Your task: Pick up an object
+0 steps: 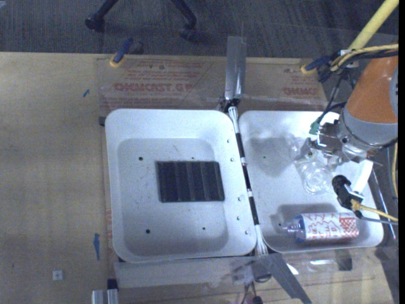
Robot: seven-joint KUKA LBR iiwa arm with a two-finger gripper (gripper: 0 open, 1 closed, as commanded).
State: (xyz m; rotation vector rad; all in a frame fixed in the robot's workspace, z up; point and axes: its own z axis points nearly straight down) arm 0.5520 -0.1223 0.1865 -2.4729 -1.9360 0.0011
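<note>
Near the front edge of the right bin (269, 132), a can (321, 227) with a white and red pattern is seen lying on its side, its capped end turned toward the left bin (126, 170) and its other end close to the bin's front right corner. Farther back, toward the right wall of the same bin, a clear glass (312, 173) is seen; its outline is faint against the white floor, and whether it stands upright or lies tilted cannot be told. Just above and beside the glass, the jaws (323, 151) are placed at the end of the arm (373, 106), which is brought in over the bin's right rim. How far the jaws are parted cannot be told, since they are blurred and partly merged with the glass; nothing can be confirmed as gripped. A black part with cables (347, 192) is seen hanging beside the wrist, between the glass and the can.

On the floor of the left bin, near its middle, a dark ribbed block (190, 181) is laid flat. Both bins are set side by side on the table (44, 170), touching along their shared edge.
</note>
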